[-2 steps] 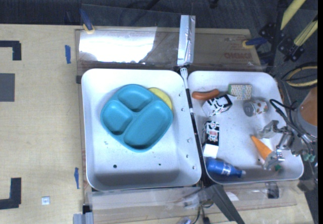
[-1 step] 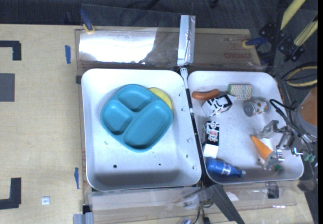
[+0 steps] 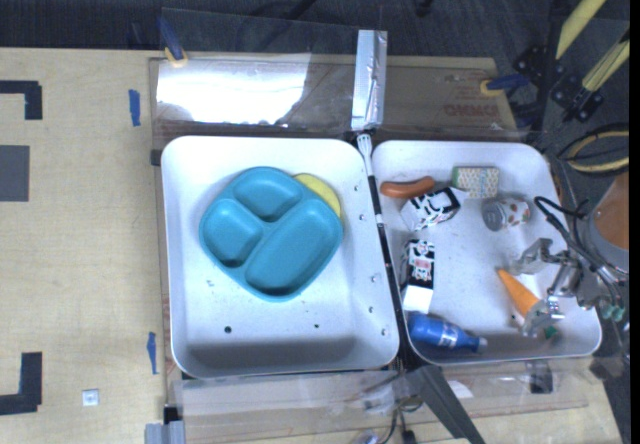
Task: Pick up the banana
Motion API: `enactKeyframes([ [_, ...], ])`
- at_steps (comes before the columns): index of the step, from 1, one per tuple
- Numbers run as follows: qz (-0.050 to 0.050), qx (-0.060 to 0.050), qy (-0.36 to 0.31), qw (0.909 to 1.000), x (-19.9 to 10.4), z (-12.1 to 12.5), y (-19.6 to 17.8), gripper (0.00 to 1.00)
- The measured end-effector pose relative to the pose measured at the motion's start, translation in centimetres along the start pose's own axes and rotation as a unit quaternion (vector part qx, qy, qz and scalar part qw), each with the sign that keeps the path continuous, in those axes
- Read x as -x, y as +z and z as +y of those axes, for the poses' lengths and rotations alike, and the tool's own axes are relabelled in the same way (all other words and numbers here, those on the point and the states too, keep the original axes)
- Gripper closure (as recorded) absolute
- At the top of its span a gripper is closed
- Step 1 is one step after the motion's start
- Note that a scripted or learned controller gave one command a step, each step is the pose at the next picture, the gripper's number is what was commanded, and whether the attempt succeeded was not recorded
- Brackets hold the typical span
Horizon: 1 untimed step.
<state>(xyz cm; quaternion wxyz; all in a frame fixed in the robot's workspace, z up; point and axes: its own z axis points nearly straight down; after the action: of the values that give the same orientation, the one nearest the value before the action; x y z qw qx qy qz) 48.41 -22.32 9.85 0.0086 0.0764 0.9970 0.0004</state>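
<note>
Hiding banana, blue tray overlapping it

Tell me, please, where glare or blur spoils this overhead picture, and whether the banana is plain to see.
In the camera view, glare washes out the clear panel behind the left bin; the gripper looks soft and cluttered; the banana is a yellow sliver, mostly hidden under the blue tray.

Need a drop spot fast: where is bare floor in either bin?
Left bin: a wide bare strip along the near wall, below the blue tray. Right bin: a small patch mid-floor between the cow-print toy and the carrot. Its far side is crowded, and the gripper hangs over the near right corner.
</note>
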Motion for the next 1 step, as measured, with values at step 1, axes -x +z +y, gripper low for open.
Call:
enactKeyframes([
  [1,0.006,-0.001,0.031,0.9995,-0.72,3.91,-10.03,0.0],
])
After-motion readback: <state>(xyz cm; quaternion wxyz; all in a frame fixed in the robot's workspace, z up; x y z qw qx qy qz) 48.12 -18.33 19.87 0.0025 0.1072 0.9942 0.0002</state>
